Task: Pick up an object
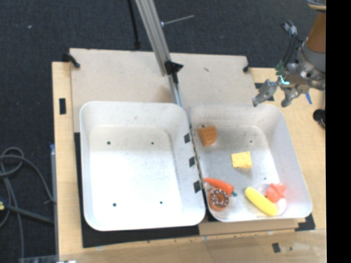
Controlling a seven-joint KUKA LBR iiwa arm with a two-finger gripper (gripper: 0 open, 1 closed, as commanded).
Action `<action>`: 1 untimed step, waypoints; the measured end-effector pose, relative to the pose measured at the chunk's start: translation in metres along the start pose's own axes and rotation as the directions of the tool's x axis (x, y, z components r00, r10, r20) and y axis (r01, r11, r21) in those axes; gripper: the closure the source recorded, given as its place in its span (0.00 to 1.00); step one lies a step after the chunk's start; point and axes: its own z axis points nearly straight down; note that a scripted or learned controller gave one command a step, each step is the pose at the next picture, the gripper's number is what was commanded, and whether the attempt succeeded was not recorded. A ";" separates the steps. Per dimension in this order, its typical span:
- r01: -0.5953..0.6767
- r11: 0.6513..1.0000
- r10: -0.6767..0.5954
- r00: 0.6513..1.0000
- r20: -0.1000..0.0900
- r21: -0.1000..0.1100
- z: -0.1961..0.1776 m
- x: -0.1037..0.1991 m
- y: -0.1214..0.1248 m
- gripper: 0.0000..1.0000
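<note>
The gripper (278, 96) hangs just past the top right corner of the right bin (293, 163), with its two fingers spread apart and nothing between them. So the picking has not started yet — the arm looks like it is only getting ready to reach in.

Next, the robot likely has to move over one toy in the right bin, go down, and close on it.

All the toys sit in the right bin. An orange-brown block (208, 135) is near the top left. A yellow block (242, 160) is in the middle — it looks flat-sided and easy to grab. Along the bottom lie a carrot (218, 184), a round brown donut (219, 199), a yellow banana-shaped toy (260, 201) and a small red toy (276, 191).

The left bin (88, 147) holds no toys.
</note>
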 end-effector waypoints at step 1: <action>0.002 1.000 -0.002 1.000 0.005 -0.004 -0.004 -0.001 0.000 0.00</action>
